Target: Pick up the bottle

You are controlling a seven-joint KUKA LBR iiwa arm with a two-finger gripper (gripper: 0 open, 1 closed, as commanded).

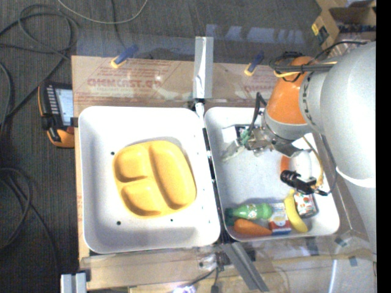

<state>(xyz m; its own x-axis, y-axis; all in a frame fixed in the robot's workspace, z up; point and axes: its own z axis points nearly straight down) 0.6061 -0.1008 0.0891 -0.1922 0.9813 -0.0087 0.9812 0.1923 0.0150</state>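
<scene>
- Two white bins side by side on the bench; left bin [91,182], right bin [217,163].
- Left bin holds a yellow tray [156,177] with three compartments, lying about mid-bin, a little tilted.
- Arm [342,102] reaches in from the right, over the upper part of the right bin; orange band [287,102] sits above the wrist.
- Gripper [235,146] hangs over the upper left of the right bin, near the divider between the bins. Fingers too small and blurred here; cannot tell whether released or clenched. Nothing visible between them.
- Bottle [250,212], green with a pale label, lies on its side at the near edge of the right bin, toward its left corner. Well apart from the gripper.
- Carrot [252,227] lies just beside the bottle, on its near side, touching or nearly so.
- Banana [296,215] lies to the right of the bottle, curved along the near right corner.
- A small red-and-white box [307,205] sits just beside the banana.
- Black cable [24,29] lies on the floor at upper left.
</scene>
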